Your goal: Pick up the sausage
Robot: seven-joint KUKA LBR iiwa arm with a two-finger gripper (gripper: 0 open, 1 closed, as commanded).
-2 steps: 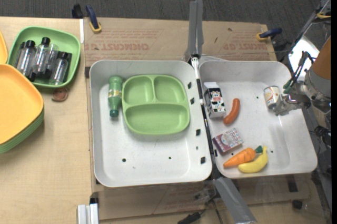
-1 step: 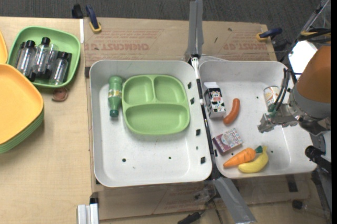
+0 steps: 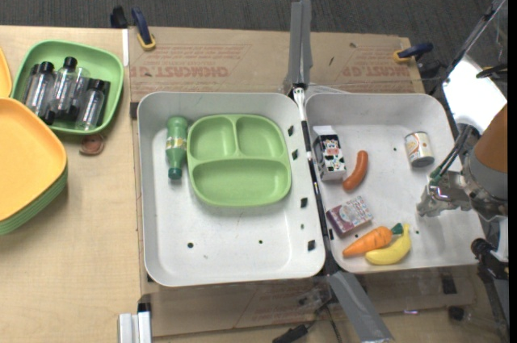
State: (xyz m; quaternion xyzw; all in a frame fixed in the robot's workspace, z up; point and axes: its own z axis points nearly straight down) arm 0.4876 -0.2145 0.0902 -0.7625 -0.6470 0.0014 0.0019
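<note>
The sausage point(image 3: 355, 170) lay tilted beside the milk carton point(image 3: 329, 155), well left of the gripper point(image 3: 432, 200), whose closure I cannot tell.

Taking the orange-red sausage point(image 3: 355, 170) as the anchor: the small black-and-white carton point(image 3: 329, 155) sits just to its left, and the small tin can point(image 3: 418, 148) is off to its right. In front of it lie the pink snack packet point(image 3: 350, 215), the orange toy carrot point(image 3: 369, 241) and the yellow toy banana point(image 3: 389, 248). All of it's in the right-hand white bin point(image 3: 373, 109), and way left in the other white bin point(image 3: 218, 261) sit the green divided plastic tray point(image 3: 238, 159) and green bottle point(image 3: 176, 146).
</note>
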